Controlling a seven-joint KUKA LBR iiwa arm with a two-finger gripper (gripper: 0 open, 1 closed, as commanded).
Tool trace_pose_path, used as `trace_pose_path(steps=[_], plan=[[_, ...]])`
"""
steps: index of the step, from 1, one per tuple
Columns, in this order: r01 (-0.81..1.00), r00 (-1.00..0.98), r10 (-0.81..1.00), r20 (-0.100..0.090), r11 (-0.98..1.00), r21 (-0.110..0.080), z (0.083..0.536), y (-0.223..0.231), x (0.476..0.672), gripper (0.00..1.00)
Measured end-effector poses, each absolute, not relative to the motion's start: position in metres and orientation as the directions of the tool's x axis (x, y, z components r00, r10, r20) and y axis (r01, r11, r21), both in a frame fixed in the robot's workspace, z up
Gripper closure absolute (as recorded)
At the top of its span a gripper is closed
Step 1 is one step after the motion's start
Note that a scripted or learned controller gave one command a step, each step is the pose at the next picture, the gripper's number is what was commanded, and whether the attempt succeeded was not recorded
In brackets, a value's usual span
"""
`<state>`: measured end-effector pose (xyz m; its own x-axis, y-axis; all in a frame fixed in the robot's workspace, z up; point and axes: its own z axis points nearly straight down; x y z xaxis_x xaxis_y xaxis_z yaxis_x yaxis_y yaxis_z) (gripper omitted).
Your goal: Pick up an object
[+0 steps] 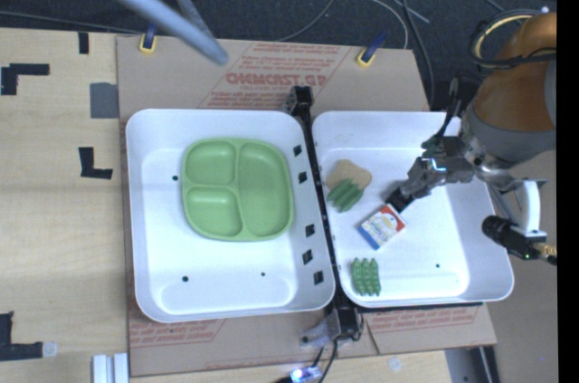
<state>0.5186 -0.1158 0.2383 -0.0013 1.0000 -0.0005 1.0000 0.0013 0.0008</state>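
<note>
End effector (399, 195) low in right bin (452, 282), tips just above the small white/blue/red packet (381, 226); nothing seen between them. Open or clenched: cannot tell, too dark and small. Likely target: that packet, lying flat and tilted near bin centre. Tan piece with green piece (346, 183) near the divider; ridged green item (365, 276) toward the front wall. Green divided plate (239, 189) in left bin (154, 282).

To grasp well: centre over packet, straddle its short side, descend straight, close only once flanking it. Risk: flat pack sliding, pinch missing.
</note>
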Motion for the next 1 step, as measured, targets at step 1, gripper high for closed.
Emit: trace_pose_path(steps=[1], plan=[[1.0,-0.005,1.0,0.001,0.005,-0.001,0.235,-0.0731,0.521,1.0]])
